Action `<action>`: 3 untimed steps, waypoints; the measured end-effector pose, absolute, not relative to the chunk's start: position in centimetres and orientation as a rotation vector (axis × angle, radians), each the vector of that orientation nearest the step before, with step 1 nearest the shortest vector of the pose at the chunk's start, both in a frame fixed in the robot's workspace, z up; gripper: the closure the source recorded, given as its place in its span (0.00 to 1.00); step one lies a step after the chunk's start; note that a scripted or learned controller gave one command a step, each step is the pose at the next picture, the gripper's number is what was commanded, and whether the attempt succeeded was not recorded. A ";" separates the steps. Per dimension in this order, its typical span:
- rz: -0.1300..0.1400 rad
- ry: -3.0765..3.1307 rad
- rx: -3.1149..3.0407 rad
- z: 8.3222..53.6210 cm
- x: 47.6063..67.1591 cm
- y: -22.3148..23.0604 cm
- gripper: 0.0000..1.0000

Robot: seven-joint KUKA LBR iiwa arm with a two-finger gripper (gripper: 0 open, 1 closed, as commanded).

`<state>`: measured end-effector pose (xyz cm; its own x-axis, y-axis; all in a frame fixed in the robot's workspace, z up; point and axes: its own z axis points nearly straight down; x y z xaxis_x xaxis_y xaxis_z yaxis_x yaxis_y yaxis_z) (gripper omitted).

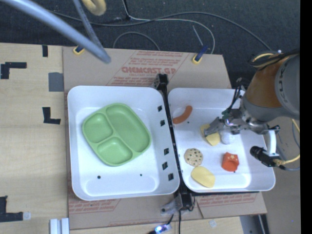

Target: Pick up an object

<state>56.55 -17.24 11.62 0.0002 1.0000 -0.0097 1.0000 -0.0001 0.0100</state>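
Here, a green divided plate [116, 133] is held in the left bin [78, 145]; a sausage [183, 114], cookie [193, 156], lemon [203, 176], red piece [230, 162] and yellow block [212, 139] lie in the right bin [261, 182]. The end effector's [214, 128] state cannot be told.

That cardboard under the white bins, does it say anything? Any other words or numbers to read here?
"CHEMCAST GP": my best reading of the large red print on the cardboard sheet, above the bins; blurred, so not certain.
Smaller red lines around it: too blurred to read.
Red print along the cardboard's front edge: too small to read.
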 end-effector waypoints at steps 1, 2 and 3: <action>0.010 2.209 2.208 11.6 56.9 -17.3 0.00; 0.012 2.201 2.201 12.8 57.1 -17.5 1.00; 0.003 2.220 2.217 19.1 57.1 -18.0 1.00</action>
<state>57.14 -17.97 19.08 -0.0013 1.0000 -0.0014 1.0000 0.0013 0.0041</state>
